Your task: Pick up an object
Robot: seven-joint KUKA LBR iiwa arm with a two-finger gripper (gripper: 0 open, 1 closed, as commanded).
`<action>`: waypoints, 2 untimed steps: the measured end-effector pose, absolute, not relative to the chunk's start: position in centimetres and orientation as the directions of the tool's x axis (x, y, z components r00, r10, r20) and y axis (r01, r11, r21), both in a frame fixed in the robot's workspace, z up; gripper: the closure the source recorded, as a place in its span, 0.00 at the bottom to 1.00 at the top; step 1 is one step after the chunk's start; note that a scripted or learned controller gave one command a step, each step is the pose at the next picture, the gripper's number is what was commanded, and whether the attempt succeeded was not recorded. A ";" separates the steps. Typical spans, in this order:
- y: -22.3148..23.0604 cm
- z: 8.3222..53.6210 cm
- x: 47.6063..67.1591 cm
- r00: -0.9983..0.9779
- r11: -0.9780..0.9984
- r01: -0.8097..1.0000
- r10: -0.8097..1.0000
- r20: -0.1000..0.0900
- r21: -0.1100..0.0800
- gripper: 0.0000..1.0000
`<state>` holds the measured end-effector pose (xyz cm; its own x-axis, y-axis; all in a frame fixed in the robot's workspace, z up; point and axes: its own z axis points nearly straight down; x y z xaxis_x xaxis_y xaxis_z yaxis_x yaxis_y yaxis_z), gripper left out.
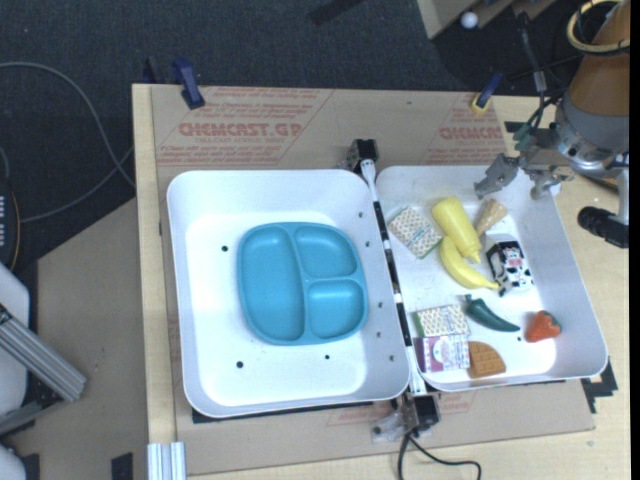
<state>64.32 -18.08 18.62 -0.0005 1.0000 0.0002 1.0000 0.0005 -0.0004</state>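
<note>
Above the far rim of the right bin (585, 308) my gripper (520, 175) hung with its two fingers spread apart and nothing between them. Below it, in that bin, lay the things I could take. A yellow banana (458, 240) lay nearest the middle, with a patterned packet (414, 229) just to its left and a small tan piece (489, 214) at its right, closest to my fingers. A black-and-white carton (509, 265) sat just beside the banana's lower end. Nearer the camera lay a dark green pepper (490, 314), a red strawberry-like piece (541, 326), a second patterned packet (442, 320), a purple-and-white box (446, 353) and a brown, bread-like slice (486, 359), all crowded close together. The left bin (200, 298) held a blue divided plate (301, 282), well apart from my gripper. Both bins rested on a brown board (250, 123) printed with red lettering, clamped at its far edge by a blue clip (186, 82). My arm ran off the right edge, so only its wrist (598, 108) showed. The print on the carton and the box was too small to read.
</note>
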 end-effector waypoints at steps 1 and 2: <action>-12.7 8.3 66.6 -0.002 0.002 1.000 1.000 0.002 -0.004 0.00; -12.8 9.6 66.7 -0.003 0.003 1.000 1.000 -0.001 0.002 1.00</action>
